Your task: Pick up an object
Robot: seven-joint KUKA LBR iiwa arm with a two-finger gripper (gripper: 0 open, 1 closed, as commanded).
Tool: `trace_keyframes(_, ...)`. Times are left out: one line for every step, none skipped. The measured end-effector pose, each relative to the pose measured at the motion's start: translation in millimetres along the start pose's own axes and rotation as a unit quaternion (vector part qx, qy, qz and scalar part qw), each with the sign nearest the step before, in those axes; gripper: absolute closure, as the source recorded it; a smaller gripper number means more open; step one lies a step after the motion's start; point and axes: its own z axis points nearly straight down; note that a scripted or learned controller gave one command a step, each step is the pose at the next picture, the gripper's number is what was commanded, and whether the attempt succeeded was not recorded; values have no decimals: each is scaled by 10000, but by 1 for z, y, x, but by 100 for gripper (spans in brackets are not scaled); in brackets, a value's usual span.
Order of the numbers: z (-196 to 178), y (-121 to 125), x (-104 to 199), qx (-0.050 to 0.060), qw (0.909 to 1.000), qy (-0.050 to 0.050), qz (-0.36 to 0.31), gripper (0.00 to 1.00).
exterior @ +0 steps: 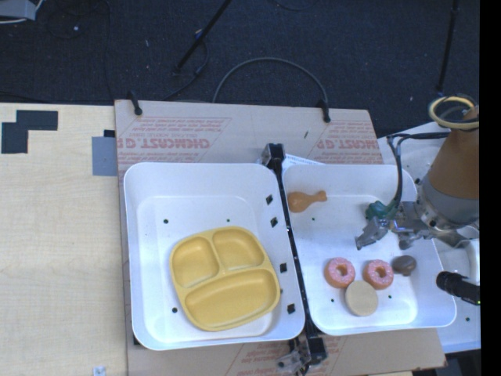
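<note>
Arm [458, 171] in from right, low over right bin [423, 312] — tool [368, 237] above donuts [340, 272]; finger state unclear

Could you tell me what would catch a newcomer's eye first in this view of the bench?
Probably the yellow divided tray, lying alone in the left bin. Next, two pink-frosted doughnuts side by side in the right bin, with a pale round disc just in front and the gripper hovering above them.

A yellow tray [225, 277] lies in a white bin [149, 210]; two pink-frosted doughnuts [340, 272] beside a cream disc [362, 298].
</note>
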Motion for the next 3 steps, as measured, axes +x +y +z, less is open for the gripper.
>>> trace_keyframes(-7,3,0,-68,10000,-15,-13,0)
trace_keyframes(38,-2,-3,-36,10000,-3,-9,0)
trace_keyframes(85,2,-4,-118,9999,-15,-4,0)
